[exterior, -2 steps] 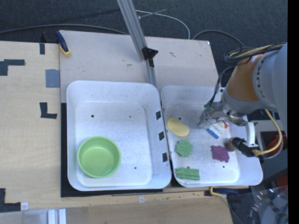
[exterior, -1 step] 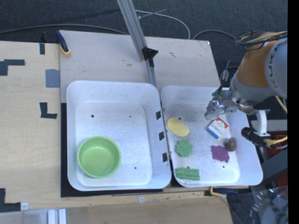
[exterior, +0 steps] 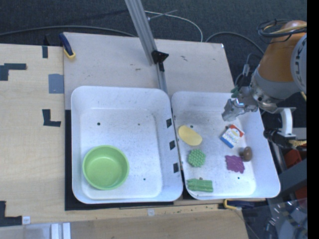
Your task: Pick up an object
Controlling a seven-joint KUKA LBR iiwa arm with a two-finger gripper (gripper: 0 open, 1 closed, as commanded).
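Claw (exterior: 230, 111) hangs over the upper part of the right bin (exterior: 262, 148), at the end of the grey arm (exterior: 281, 63) with its orange band; cannot tell how it stands, and nothing shows in its grip. Just below the claw lies a small white, blue and red box (exterior: 232, 135). Further below sit a brown nut-like piece (exterior: 246, 154) and, beside it, a purple object (exterior: 234, 163). Below and left of the claw: a yellow oval (exterior: 190, 135), a round green knobbly object (exterior: 197, 158) and a green ridged bar (exterior: 200, 185). Far left of the claw, the left bin (exterior: 119, 108) holds a green bowl (exterior: 105, 167). Both bins rest on the worktop (exterior: 114, 59).
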